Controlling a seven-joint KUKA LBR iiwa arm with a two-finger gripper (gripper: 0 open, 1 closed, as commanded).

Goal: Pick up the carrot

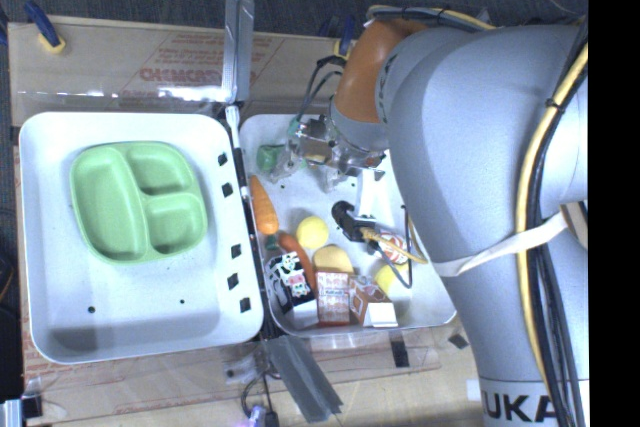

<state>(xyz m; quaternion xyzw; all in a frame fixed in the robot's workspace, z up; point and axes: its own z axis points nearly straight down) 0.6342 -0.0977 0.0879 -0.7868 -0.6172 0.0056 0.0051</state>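
Beneath the arm's bulk, claw (318,155) indistinct, carrot (263,205) exposed

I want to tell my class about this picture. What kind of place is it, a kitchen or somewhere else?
Probably a robot lab, not a kitchen. A big grey robot arm reaches over two white bins on a bench. One holds a green divided plate; the other holds a carrot and other small, toy-like food.

Even, bright overhead light, glare whitening the left bin (40,245), soft shadows, slightly grainy and soft throughout.
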